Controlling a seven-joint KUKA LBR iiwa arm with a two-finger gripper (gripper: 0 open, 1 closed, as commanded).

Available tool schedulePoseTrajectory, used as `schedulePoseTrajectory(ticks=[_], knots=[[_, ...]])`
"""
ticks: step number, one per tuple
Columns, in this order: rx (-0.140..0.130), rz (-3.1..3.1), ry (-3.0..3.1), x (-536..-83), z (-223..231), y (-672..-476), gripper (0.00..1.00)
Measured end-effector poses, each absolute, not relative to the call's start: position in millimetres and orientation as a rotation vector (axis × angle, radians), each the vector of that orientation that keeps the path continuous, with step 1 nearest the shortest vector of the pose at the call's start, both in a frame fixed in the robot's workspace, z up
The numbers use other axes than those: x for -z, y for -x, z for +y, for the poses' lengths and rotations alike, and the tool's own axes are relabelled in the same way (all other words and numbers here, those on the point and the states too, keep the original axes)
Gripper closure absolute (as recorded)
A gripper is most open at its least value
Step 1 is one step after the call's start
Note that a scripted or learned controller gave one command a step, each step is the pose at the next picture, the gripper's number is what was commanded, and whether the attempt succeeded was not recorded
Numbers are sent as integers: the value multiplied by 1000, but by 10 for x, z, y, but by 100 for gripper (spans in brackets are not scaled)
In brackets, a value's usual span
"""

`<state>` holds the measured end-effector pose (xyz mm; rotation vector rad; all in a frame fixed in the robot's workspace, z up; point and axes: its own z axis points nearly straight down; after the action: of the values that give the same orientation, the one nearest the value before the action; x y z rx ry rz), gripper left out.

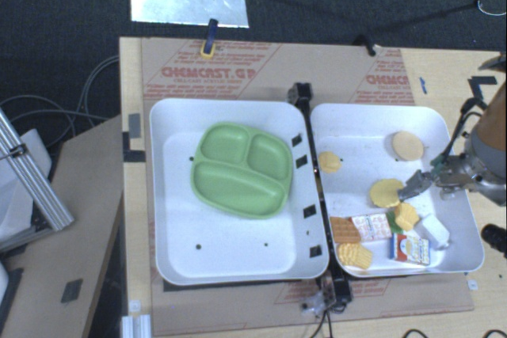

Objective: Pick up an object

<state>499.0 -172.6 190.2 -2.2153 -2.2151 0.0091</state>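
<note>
1. Grey arm [487,146] is reaching in over the right bin [372,127]; you are looking at its gripper [417,184] hanging just right of the yellow round piece [386,192], and whether it is gripping anything cannot be told from here.
2. Crowding that yellow round piece, a small yellow chunk [406,214] is lying just below-right of it, and a printed packet [370,227] is sitting below it.
3. Further below the yellow round piece, a waffle [355,255] and a red-and-white carton [410,249] are resting near the bin's front wall.
4. Above-right of it a tan disc [407,145] is lying apart.
5. Well left of it, a green divided plate [242,169] is sitting in the left bin [174,249].
</note>
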Motion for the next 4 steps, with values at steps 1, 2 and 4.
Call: schedulePoseTrajectory(ticks=[1,2,4], knots=[[1,-2226,2219,-1959,-1723,-5021,0],[-1,-2221,2218,-1540,-1722,-5043,0],[0,-2222,2220,-834,-1783,-5107,0]])
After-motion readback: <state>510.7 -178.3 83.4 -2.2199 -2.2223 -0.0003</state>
